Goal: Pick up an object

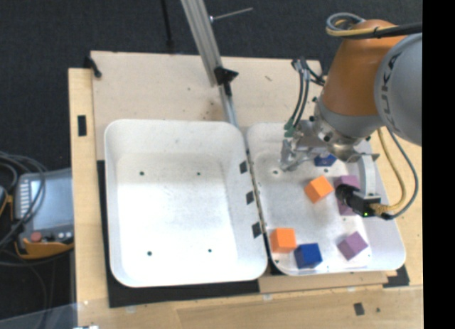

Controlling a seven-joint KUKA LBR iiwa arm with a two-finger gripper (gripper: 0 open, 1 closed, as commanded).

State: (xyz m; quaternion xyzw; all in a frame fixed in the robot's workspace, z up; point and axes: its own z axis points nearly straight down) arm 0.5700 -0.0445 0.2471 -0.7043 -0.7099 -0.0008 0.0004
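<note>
Arm over the bin on the right side of the frame, blocks scattered below.

Seen from above: gripper low in the upper part of the right bin, jaws too small and dark to tell open or shut, nothing seen held. Orange block just right of it. Second orange block, blue block and purple block along the lower edge. Left bin beside it on the counter.
</note>
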